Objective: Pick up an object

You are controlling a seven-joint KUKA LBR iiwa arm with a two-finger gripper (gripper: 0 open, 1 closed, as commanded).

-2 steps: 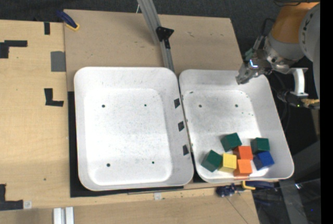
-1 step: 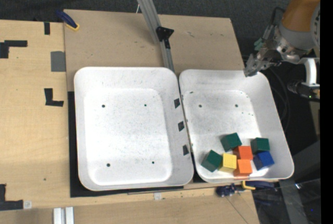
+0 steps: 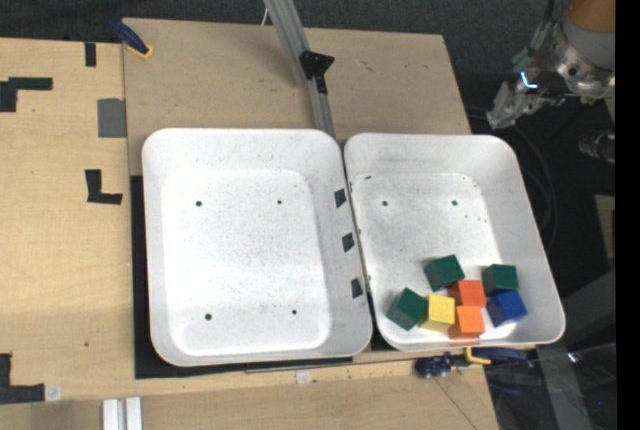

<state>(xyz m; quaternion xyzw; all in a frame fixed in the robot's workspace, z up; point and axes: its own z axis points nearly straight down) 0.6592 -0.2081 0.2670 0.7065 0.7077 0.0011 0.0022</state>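
Observation:
Several small blocks cluster in the near corner of the right bin (image 3: 500, 168): a green block (image 3: 443, 271), a second green block (image 3: 407, 308), a third green one (image 3: 500, 277), a yellow block (image 3: 441, 309), two orange blocks (image 3: 469, 294) and a blue block (image 3: 507, 306). My gripper (image 3: 512, 101) hangs at the far right, beyond the right bin's back corner and off the bench, well away from the blocks. Nothing shows between its fingers.
The left bin (image 3: 160, 178) lies beside the right one. A slanted metal pole (image 3: 285, 13) runs from the top down to the gap between the bins. Black tape marks and a blue-yellow clamp (image 3: 130, 36) sit on the wooden bench at left.

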